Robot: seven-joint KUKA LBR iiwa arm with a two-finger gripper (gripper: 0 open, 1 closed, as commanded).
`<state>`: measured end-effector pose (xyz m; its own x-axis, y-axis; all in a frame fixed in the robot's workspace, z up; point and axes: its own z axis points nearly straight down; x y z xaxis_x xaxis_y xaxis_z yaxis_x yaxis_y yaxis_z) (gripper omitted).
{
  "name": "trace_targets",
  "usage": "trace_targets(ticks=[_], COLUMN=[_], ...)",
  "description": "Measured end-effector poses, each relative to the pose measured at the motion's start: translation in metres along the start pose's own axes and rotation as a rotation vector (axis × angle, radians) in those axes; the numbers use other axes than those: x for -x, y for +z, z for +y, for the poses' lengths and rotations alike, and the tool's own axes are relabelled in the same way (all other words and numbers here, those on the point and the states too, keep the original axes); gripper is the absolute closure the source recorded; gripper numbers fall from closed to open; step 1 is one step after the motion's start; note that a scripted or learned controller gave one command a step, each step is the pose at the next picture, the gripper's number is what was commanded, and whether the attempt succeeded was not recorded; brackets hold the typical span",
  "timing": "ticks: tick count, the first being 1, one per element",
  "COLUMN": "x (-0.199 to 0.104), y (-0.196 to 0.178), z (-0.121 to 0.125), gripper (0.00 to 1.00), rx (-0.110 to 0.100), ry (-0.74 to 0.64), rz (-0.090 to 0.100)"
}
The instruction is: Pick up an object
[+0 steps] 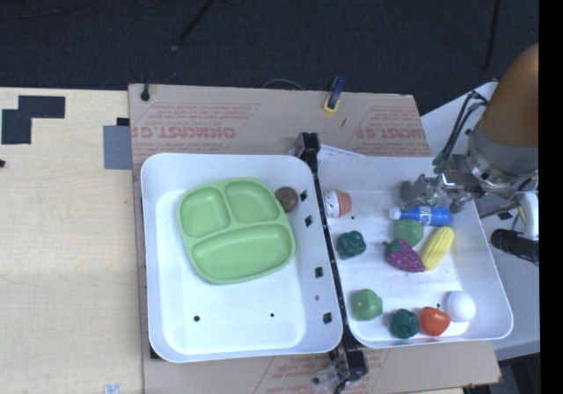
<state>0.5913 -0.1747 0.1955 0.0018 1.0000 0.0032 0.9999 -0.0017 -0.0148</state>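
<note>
The hand (428,193) hangs low over the right bin (493,291); whether it is open or closed cannot be told. Just below it lies a blue-and-white bottle (424,215), with a corn cob (437,247) and purple grapes (404,256) farther below.

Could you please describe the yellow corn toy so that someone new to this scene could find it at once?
Look in the right white bin, toward its far right side, just below the gripper. The corn lies tilted beside a purple toy and under a blue and white bottle. It is the one yellow, ridged piece there.
</note>
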Motion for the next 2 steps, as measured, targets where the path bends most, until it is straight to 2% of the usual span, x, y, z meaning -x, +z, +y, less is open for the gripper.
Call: trace_targets(ticks=[1,2], x=[0.0,0.002], y=[-0.008,0.036], z=[0.003,0.005], gripper=[0.0,0.0], rx=[0.014,0.01], ry=[-0.002,-0.003], rz=[-0.003,-0.002])
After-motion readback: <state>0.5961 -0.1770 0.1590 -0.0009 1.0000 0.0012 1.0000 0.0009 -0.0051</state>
